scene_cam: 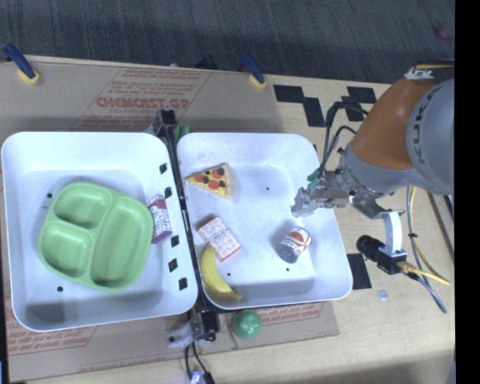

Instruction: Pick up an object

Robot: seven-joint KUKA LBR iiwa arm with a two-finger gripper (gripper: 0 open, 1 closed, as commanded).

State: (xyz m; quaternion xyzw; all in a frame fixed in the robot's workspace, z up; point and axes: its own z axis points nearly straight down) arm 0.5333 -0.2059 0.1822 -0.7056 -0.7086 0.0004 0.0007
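Left to right in the right bin [248,146]: a banana [214,276] at its near-left corner, a small can [294,243] right of centre. The gripper [304,203] hovered just above the can, empty; whether its fingers were spread I cannot tell. This looked like the approach; next, descend onto the can.

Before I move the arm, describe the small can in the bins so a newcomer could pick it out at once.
Take the right-hand white bin, the one the arm reaches over. Near its right side, just below the claw, lies the small can on its side. Its flat neighbours are a pizza slice, a snack packet and a banana; the can alone is round, white and red.
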